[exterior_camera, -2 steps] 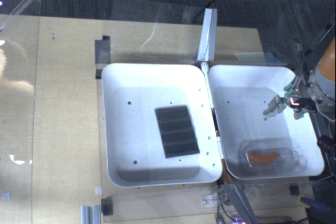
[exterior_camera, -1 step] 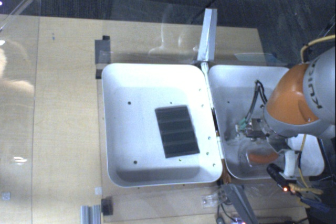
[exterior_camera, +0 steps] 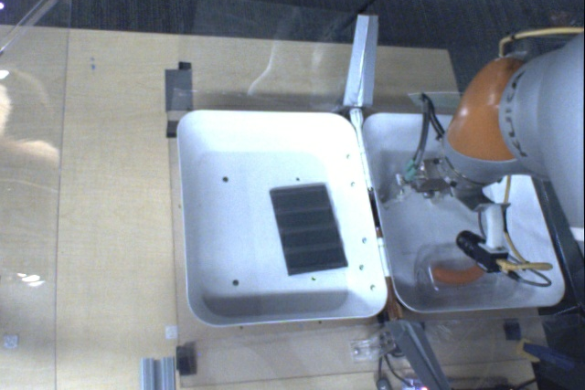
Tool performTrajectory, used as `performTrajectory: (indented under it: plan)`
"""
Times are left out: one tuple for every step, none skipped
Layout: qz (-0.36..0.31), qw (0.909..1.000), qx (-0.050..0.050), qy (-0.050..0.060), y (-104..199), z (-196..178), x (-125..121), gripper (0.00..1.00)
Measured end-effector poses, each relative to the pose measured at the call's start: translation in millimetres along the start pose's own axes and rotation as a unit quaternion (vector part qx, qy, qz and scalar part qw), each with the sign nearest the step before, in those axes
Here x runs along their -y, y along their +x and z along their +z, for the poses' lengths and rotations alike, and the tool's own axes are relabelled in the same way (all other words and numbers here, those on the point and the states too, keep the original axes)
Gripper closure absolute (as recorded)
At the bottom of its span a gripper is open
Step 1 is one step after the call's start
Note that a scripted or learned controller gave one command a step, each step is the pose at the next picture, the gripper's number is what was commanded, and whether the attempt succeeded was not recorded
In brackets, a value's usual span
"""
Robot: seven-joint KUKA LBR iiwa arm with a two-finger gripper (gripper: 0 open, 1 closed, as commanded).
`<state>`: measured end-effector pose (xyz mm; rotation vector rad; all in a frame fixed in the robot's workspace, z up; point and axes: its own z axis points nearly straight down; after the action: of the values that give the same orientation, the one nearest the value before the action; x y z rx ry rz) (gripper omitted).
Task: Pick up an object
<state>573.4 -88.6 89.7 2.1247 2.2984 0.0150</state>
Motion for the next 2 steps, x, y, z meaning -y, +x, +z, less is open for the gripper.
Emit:
performTrajectory:
  plan:
    - [0.001,1.0,0.001,0.004,-2.9,4.0,-96.4,0.0]
    - [0.002,1.0,0.0,0.004,-76.1,-56.3,-42.6,0.0]
